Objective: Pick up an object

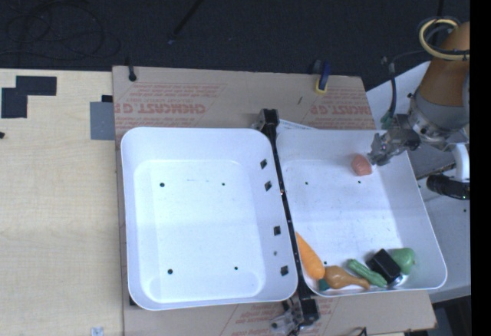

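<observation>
Two white bins (138,173); the right one holds one pink piece (361,166), one orange carrot (309,256), one tan piece (341,277), two green pieces (366,272) and one black block (384,265).

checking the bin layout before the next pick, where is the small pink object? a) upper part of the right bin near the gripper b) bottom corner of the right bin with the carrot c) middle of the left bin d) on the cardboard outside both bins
a: the pink object lies alone in the upper part of the right bin, close beside the gripper, far from the carrot in the pile at the bottom.

Light wood bench (54,204); cardboard sheet (230,97), two white bins (138,150) on it
</observation>
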Motion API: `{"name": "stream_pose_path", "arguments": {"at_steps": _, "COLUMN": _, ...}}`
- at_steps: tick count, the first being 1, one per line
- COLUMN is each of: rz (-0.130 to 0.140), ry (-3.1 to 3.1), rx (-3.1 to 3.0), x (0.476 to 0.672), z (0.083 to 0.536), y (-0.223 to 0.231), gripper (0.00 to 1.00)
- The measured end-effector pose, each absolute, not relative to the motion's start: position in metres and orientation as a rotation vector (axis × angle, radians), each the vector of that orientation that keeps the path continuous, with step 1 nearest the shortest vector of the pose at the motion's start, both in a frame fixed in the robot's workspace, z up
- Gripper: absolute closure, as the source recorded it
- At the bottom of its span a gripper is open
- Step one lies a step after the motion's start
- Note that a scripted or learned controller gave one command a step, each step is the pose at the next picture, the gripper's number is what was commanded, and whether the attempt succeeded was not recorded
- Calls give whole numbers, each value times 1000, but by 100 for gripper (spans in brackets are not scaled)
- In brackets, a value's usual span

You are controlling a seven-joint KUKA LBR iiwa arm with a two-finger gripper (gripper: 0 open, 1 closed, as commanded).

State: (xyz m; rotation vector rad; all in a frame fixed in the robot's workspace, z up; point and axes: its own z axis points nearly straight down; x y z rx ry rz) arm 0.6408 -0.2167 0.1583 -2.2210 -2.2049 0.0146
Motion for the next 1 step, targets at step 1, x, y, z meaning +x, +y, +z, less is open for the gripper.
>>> {"name": "stream_pose_path", "arguments": {"at_steps": 1, "rz": 13, "ry": -2205, "rx": -2224, "x": 641, "z": 169, "y": -218, "gripper": 100}}
